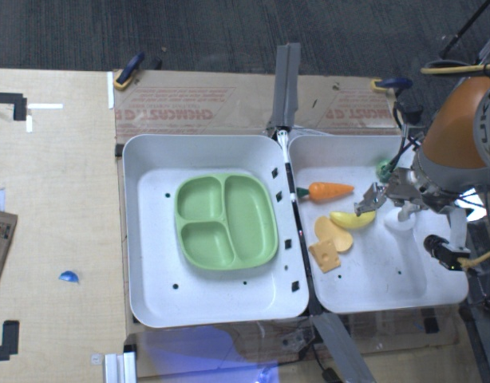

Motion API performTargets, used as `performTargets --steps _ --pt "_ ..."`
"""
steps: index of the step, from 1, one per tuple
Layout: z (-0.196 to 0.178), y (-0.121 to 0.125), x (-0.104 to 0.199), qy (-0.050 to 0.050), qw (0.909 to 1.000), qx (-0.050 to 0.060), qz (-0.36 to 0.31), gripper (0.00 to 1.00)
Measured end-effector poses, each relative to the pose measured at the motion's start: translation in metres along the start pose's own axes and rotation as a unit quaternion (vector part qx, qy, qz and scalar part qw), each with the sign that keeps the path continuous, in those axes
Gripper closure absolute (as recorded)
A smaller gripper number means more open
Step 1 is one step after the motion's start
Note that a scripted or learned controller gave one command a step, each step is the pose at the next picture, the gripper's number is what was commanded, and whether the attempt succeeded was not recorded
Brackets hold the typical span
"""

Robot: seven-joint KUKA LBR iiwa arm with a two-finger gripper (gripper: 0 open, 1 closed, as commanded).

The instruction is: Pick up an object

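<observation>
My gripper (pixel 371 204), claw state unclear to me, sits right of centre at the banana (pixel 353 219): light, rigid, slick, so I'd pinch across its thick middle.

A single fixed camera looks down from above the bench at a slant, far enough back to take in both white bins: the left bin (pixel 141 238) and the right bin (pixel 405 282) lie side by side mid-frame. The arm (pixel 460 126) enters from the right edge.
</observation>
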State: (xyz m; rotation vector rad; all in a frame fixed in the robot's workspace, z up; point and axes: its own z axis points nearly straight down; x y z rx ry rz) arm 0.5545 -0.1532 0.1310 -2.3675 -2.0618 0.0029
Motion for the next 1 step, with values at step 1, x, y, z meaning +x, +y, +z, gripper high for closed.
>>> performTargets --steps 1 --pt "0.0399 -0.0051 0.0208 0.0 0.9959 0.0 -0.091 0.0"
